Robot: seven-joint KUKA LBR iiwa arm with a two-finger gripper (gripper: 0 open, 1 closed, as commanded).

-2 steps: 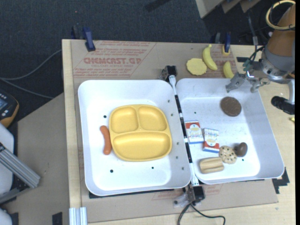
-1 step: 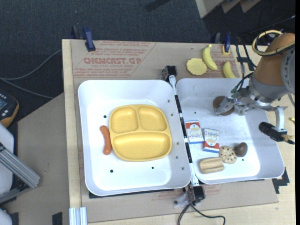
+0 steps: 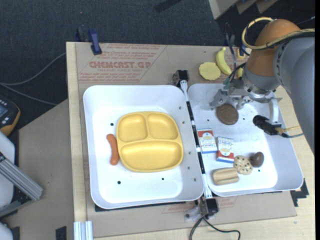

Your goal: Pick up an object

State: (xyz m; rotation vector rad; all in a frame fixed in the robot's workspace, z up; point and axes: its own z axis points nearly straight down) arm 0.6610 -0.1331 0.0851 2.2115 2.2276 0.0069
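Beneath the gripper (image 3: 231, 100), a brown disc (image 3: 228, 115); its top edge hidden.

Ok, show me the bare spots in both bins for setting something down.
Left bin: bare floor along the near edge below the yellow plate, and the far-left corner beyond the sausage. Right bin: a bare strip at its far-left corner. Crowded: the near half, with cartons, cookie and bun.

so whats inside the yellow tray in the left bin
The yellow tray has three compartments, all bare. A sausage lies beside it on the left bin floor. Whatever is beneath the tray is covered.
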